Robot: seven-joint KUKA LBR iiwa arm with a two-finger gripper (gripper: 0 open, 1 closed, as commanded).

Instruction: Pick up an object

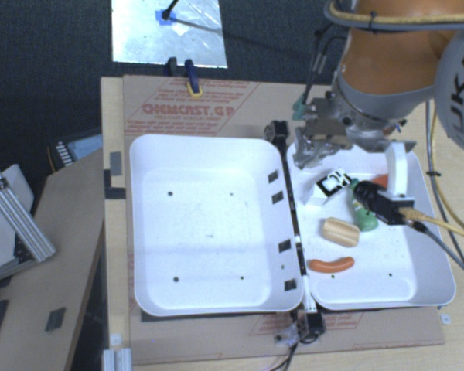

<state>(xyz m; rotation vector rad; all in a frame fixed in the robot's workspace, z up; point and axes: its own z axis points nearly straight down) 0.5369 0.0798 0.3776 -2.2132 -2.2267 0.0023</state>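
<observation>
White bins lie below us; our gripper [319, 147] hangs over the right bin's [429, 284] far corner, its grasp hidden from us. We judge this the approach: next, descend onto the bun [339, 231] or sausage [330, 265] nearby.

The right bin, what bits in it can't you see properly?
- Gripper: the wrist hides its fingers, so open or shut is unclear.
- Green object: a black part of the arm crosses it.
- Orange-red thing: mostly behind the white bracket.
- Black-and-white object: too small to identify.
</observation>
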